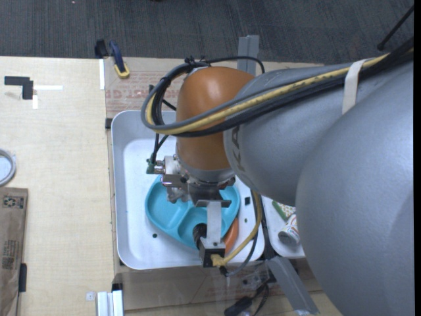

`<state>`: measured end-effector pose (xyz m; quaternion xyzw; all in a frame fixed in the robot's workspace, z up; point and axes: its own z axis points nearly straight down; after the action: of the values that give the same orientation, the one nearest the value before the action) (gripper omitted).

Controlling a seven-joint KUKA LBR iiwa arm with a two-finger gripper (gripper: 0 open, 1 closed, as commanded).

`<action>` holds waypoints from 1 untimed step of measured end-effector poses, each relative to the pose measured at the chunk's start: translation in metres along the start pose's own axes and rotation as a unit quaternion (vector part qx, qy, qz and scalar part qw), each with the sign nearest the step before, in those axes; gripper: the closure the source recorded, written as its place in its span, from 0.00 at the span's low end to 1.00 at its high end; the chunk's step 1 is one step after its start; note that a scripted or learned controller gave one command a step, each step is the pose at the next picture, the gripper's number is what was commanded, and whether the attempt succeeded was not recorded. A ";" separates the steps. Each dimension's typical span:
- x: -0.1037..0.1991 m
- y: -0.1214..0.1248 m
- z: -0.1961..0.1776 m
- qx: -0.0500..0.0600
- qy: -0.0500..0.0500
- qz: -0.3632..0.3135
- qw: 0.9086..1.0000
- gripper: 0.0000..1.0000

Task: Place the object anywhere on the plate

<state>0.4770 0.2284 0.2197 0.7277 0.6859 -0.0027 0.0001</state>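
The grey arm reaches in over the left white bin, its orange band directly above the blue divided plate, so the task looks to be at the placing step. The gripper hangs low over the plate, but the wrist hides it and I cannot tell whether it is open or closed, or holding anything. A small orange object, probably the task's thing, shows at the plate's right edge; it may be on the rim or just beside it. The next move calls for confirming that it rests on the plate, then lifting straight up. The bins sit on a pale wooden tabletop with dark carpet beyond; a roll of tape lies at the far left.
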 end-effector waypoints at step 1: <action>-0.001 0.000 0.035 0.001 0.000 -0.062 0.998 1.00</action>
<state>0.4768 0.2274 0.1842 0.6840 0.7295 -0.0037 -0.0009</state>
